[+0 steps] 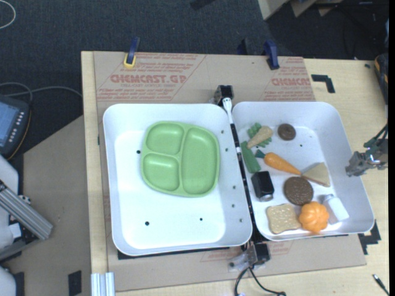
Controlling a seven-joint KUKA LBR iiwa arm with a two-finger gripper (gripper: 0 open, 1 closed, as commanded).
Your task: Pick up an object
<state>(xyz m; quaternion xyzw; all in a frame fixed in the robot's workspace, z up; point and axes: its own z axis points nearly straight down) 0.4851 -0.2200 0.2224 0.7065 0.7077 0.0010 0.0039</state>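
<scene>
Divided plate [181,158] in left bin [120,165]

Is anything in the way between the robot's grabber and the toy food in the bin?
Nothing visible blocks it. The gripper sits at the right edge of the right bin. The nearest pieces, the cheese wedge and the carrot, lie uncovered to its left, with bare bin floor between.

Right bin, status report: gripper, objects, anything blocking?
Gripper at right bin's right rim, holding nothing. Toy carrot, orange pumpkin, bread slice untouched. Nothing blocking.
</scene>
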